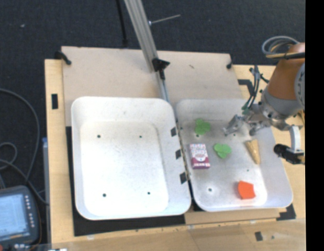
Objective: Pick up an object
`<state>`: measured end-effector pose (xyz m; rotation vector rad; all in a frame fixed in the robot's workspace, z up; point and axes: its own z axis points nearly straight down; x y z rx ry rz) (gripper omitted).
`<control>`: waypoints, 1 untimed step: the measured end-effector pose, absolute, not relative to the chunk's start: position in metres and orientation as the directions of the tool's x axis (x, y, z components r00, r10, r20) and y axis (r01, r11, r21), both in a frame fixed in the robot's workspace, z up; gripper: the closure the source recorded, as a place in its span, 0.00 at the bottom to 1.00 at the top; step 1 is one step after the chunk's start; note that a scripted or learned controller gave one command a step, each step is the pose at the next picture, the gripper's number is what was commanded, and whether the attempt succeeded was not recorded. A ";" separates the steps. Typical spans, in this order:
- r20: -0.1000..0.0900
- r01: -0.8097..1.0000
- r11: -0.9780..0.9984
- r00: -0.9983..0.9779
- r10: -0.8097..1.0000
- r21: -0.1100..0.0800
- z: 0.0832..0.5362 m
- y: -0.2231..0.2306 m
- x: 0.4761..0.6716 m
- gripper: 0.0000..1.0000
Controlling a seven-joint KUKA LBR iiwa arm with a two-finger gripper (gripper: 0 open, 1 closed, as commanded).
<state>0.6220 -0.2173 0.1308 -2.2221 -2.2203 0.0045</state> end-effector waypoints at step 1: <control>-0.004 1.000 -0.002 0.002 1.000 0.007 0.145 -0.219 0.624 1.00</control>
